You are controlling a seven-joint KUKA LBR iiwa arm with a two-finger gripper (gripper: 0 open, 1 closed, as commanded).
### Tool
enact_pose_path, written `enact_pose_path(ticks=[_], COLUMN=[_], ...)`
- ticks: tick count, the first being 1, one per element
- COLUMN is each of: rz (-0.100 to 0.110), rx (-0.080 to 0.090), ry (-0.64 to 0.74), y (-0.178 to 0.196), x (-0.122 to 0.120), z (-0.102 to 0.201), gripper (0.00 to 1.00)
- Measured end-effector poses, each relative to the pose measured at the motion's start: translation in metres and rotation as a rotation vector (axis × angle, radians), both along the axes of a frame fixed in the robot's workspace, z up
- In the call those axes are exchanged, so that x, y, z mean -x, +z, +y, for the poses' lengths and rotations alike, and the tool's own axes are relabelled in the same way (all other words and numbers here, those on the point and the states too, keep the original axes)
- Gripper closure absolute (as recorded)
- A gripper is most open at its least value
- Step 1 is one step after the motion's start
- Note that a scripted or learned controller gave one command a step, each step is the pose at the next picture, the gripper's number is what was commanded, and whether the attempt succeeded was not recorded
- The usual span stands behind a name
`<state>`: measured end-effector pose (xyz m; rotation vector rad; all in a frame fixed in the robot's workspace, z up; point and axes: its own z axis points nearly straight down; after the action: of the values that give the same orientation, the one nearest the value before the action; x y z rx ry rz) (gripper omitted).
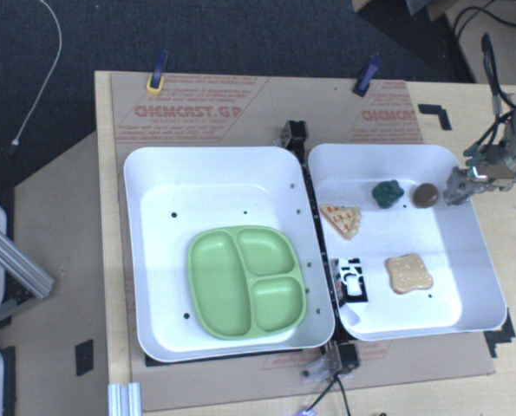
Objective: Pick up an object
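Note:
The right bin [466, 310] holds a pizza slice [342, 220] by its left wall, a dark green lump [387, 193] and a small brown round piece [425, 196] toward the back, and a tan toast piece [408, 274] near the front. My gripper [460, 186] hangs over the right bin's right rim, just right of the brown piece. It has nothing visible in it. The arm comes in from the right edge of the view.
A green divided plate [244, 281] lies in the left bin [153, 232]. A black-and-white tag [352, 280] sits on the divider between the bins. Blue and yellow clamps [158, 72] hold the cardboard at the back.

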<state>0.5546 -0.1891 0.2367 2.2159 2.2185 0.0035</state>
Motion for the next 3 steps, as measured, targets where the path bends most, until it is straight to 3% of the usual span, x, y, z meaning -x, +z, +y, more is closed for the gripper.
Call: enact_pose_path(ticks=[3], rz=[0.008], rx=[-0.005], ry=[0.001], y=[-0.015], x=[0.01], z=[0.164], gripper=[1.0])
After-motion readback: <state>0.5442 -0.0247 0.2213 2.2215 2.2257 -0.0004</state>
